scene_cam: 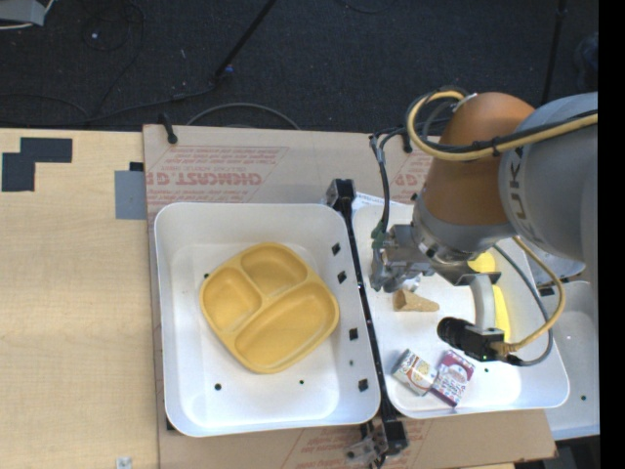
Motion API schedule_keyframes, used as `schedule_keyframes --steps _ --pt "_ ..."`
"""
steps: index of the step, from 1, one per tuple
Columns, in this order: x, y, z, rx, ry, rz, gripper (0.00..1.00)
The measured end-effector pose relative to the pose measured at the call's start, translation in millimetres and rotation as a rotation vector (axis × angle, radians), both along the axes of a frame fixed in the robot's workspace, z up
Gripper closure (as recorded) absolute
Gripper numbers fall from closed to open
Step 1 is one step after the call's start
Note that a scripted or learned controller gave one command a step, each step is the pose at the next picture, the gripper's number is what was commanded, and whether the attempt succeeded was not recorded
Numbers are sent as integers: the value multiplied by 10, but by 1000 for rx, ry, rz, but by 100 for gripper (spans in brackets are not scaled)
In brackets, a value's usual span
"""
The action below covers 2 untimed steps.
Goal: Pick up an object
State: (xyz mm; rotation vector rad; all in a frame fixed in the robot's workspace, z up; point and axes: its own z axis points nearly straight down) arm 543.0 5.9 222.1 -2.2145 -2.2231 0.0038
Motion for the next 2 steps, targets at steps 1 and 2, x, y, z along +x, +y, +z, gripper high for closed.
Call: schedule_keyframes --steps 1,2 --pt "76 449 -14 0 -1 1 100" --pt "40 958 -78 0 1 1 100"
